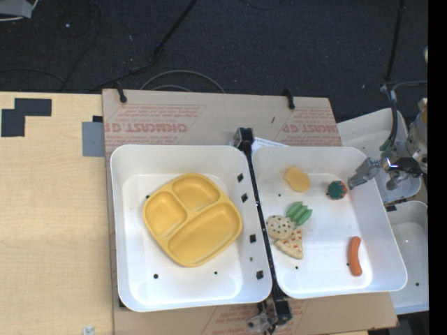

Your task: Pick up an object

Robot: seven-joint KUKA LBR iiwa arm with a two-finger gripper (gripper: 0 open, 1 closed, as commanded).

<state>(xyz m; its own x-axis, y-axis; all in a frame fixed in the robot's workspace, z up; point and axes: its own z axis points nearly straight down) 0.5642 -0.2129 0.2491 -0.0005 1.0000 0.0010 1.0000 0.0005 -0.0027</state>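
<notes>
Nearest the camera, the front rim of the left bin (pixel 188 304) was noted; that bin held a yellow divided tray (pixel 192 218). The right bin (pixel 391 285) contained a yellow piece (pixel 297 180), a green-and-red piece (pixel 337 190), green beans (pixel 300 213), two cookie-like pieces (pixel 286 234) and a sausage (pixel 355 255). The gripper (pixel 380 173) stood at the right bin's far right rim, just beside the green-and-red piece; whether its fingers were parted or closed could not be told. Nothing was seen held. Judgement: the approach step was in hand. The next move would call for centring over one piece and descending squarely.
</notes>
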